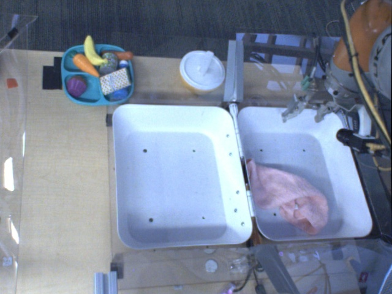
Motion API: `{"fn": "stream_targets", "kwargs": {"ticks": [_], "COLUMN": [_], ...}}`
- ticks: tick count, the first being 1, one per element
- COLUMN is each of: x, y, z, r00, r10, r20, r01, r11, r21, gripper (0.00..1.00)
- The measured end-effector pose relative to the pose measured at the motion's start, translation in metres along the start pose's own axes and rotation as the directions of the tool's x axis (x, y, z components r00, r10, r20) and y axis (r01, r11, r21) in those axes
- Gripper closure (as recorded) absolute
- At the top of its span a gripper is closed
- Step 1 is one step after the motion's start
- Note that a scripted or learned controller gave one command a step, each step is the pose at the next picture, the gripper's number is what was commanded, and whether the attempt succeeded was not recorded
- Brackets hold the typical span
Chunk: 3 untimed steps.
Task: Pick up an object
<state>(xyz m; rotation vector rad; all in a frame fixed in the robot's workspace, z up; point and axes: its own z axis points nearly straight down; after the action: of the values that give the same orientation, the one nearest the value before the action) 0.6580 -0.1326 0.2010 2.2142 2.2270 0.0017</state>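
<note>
End effector (pixel 301 106) sits high over the far rim of the right bin (pixel 361 192), at the upper right of the camera view. Two thin metallic fingers (pixel 291 111) point left and slightly down, spread apart, with only bare bin wall between them. Nothing gripped. Grey wrist and cabling behind it; the arm (pixel 367 35) with its orange band rises toward the top right corner.

Task object: a pink cloth (pixel 288 199) lying crumpled in the near half of the right bin. Soft, pale salmon colour, with folds and a bunched lump toward its near right end. Its left edge lies against the bin's left wall, by the divider between the bins. Well apart from the end effector, which hangs over the opposite, far side of the same bin.

Left bin (pixel 122 182): white, shallow, a few small dark holes dotted over its floor.

Beyond the bins on the wooden tabletop (pixel 55 182): a white lidded cup (pixel 202 70) just past the far edge of the left bin; further left, a blue compartment tray (pixel 96 74) with toy food, including a yellow banana (pixel 92 51), an orange carrot (pixel 85 64) and a purple piece (pixel 76 86).
</note>
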Motion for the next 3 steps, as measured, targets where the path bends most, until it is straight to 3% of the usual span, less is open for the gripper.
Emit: {"fn": "stream_targets", "kwargs": {"ticks": [1, 2, 3], "x": [0.009, -0.035, 0.015], "y": [-0.058, -0.149, -0.165], "z": [0.074, 0.092, 0.109], "r00": [0.986, 0.992, 0.998], "r10": [-0.169, -0.125, -0.055], "r20": [0.000, 0.001, 0.005], "r01": [0.169, 0.125, 0.056], "r11": [0.986, 0.992, 0.998], "r21": [-0.001, -0.001, -0.018], "gripper": [0.00, 0.00, 0.00]}}
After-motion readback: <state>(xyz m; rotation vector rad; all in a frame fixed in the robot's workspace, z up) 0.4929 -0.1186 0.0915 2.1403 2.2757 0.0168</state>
